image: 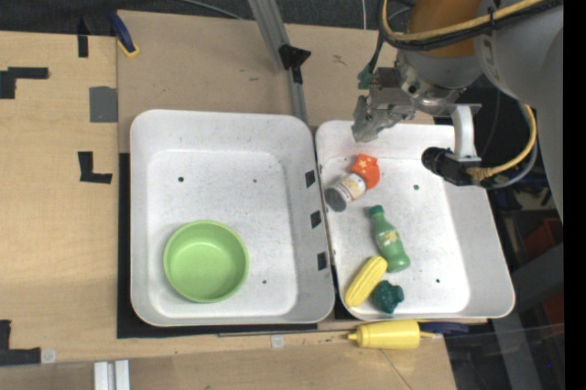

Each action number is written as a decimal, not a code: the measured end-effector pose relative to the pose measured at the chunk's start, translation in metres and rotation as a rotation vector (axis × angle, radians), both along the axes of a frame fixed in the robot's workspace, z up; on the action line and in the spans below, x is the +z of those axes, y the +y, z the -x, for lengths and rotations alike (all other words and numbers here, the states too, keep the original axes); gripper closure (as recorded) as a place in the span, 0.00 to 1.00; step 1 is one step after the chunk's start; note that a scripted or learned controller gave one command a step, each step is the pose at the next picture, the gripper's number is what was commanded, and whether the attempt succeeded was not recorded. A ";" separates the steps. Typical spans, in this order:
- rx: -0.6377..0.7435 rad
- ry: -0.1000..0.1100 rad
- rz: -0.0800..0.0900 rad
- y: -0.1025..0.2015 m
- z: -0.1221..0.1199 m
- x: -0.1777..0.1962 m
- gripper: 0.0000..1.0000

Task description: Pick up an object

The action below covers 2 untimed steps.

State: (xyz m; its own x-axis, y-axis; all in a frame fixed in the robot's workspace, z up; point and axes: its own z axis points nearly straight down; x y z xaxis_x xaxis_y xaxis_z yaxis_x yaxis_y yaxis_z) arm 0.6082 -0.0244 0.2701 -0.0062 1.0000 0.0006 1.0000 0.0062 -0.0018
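The right bin (458, 223) holds a small grey jar with an orange-red cap (353, 180), a green bottle (388, 238), a yellow corn cob (365, 279) and a dark green lump (387, 297). My gripper (364, 128) hangs over the bin's far left corner, just above the jar, with nothing seen between its fingers. A green bowl (206, 261) sits in the left bin (183, 150).
A yellow mustard bottle (389, 335) lies on the bench in front of the right bin. A grey metal post (265, 4) rises behind the bins. Cables loop around the arm at the upper right.
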 end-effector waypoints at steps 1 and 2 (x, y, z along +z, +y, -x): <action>0.001 0.000 0.000 0.054 -0.001 -0.001 1.00; 0.000 0.000 0.001 0.103 -0.015 -0.017 1.00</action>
